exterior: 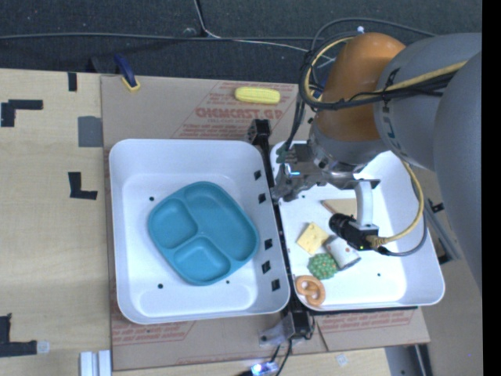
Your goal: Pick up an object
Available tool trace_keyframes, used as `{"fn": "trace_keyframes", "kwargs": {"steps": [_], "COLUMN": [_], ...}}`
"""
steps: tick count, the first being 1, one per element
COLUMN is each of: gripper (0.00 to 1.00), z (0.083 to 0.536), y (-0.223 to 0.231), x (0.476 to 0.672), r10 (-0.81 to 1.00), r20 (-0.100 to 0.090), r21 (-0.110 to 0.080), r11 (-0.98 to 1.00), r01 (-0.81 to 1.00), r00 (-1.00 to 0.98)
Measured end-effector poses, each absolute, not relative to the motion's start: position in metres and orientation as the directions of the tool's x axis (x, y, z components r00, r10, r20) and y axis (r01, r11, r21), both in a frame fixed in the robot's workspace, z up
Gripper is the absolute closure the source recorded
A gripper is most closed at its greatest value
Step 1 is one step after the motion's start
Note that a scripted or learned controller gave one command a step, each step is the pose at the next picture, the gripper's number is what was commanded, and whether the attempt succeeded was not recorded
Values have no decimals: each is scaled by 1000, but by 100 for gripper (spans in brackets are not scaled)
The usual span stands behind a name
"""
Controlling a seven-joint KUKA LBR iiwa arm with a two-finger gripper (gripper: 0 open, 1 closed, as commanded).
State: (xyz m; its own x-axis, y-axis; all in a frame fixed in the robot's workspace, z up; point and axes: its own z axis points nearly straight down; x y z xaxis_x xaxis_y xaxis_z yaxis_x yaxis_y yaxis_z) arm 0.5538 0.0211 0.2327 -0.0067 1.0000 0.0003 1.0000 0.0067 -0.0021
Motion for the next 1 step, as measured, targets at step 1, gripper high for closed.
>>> {"fn": "trace_keyframes", "kwargs": {"steps": [1], "gripper": [100], "z": [228], "y": [66], "x": [575], "r10": [1000], "r20": [1], "r21": [-1], "r11": [6], "r01": [1000], "r00": [-6]}}
